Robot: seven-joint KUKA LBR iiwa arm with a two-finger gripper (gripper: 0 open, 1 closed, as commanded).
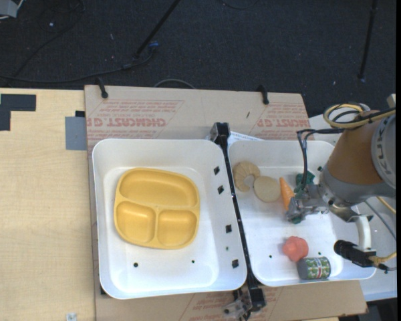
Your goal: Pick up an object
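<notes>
I can't make out the gripper (296, 209) fingers, and the can's (313, 267) label is too small to read.

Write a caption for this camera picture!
Arm's claw reaches among toys in right bin; yellow tray sits in left bin.

Arm: the grey arm (371, 159) reaches in from the right side of the bench, over the right edge of the right-hand bin (267, 273).
Orange band: broad, above the wrist, by the bin's far right corner.
Wrist: angled down and leftward into the bin.
Gripper: the gripper (297, 209) hangs low over the bin's middle, nearer its right edge, pointing down.
</notes>
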